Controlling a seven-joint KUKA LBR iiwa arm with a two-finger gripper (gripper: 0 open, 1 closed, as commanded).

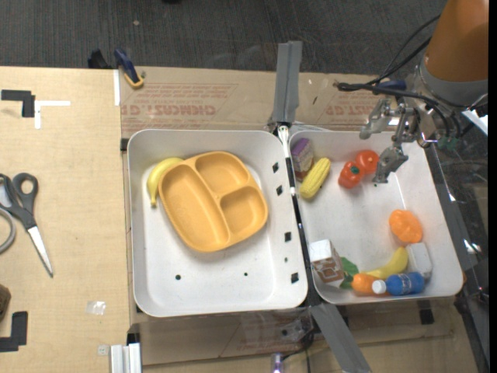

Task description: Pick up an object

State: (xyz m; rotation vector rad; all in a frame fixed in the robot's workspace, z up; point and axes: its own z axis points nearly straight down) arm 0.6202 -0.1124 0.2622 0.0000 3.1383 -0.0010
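Scissors on the wooden bench, blue clamp near cardboard, dark carpet beyond

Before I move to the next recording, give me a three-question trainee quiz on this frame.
1. True or false: the yellow divided plate lies in the left bin.
2. Which item sits nearest the gripper? A) red tomato-like toy B) blue bottle C) small carton
3. Fill in: a banana lies against the plate's ____ edge.

Key: 1 true; 2 A; 3 left.
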